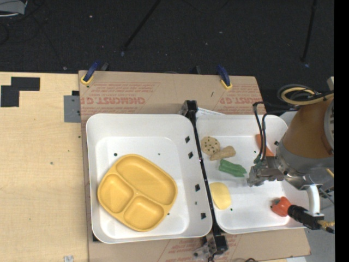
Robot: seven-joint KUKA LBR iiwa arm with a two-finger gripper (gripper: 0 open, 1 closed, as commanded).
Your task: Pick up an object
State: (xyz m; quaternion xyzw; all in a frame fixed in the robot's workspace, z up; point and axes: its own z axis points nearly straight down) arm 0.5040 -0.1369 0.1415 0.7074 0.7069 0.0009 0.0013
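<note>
Cardboard bench [163,94]: brown sheet clamped under two white bins, seen from above.
Left bin [136,127]: holds a yellow divided tray [137,191], well apart from my reach.
Right bin [240,222]: my working ground, with a green piece [233,168], a pale yellow round [220,195], a speckled cookie [210,144], a tan piece [224,153] and an orange-red object [281,206].
My arm [308,132]: leans in over the right bin's far side.
My gripper [260,174]: low, just beside the green piece; whether it is spread or clenched I cannot tell, and nothing is visibly held.
Risk: I judge a close here could nudge the green piece aside, since it lies beside my tool, not squarely under it.
</note>
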